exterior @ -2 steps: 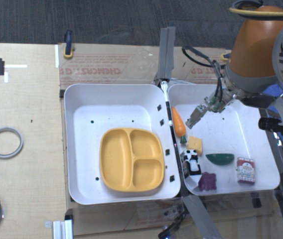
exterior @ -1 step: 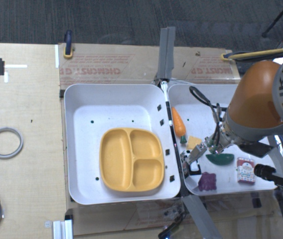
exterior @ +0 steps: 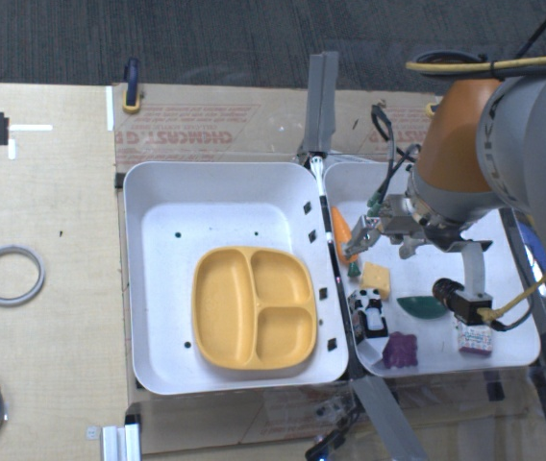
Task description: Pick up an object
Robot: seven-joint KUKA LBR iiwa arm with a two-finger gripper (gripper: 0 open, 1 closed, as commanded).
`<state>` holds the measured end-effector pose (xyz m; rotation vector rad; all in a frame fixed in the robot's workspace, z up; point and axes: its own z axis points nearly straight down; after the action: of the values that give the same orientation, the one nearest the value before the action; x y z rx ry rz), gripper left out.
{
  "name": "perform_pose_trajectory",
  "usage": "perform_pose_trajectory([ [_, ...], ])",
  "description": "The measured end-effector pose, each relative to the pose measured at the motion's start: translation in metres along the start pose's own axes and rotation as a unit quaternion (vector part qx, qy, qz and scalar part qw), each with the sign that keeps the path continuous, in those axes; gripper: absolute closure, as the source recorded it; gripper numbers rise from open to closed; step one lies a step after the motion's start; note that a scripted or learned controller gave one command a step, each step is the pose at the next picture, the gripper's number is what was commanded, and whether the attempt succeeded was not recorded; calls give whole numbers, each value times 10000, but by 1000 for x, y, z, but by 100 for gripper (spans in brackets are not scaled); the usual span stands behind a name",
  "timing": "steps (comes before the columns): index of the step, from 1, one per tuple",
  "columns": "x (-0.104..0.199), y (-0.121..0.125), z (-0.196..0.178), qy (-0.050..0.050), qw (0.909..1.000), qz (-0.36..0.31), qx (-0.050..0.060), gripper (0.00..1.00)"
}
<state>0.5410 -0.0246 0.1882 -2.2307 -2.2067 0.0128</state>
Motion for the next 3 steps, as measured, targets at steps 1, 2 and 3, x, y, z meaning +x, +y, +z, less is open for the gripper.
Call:
perform_pose_trajectory([
  [1,-39,42,0,0,9931,1172,1,0],
  [2,-89,24,100,7,9470,3213,11,0],
  [3,-83,117,99,7,9218,3877,8,0],
])
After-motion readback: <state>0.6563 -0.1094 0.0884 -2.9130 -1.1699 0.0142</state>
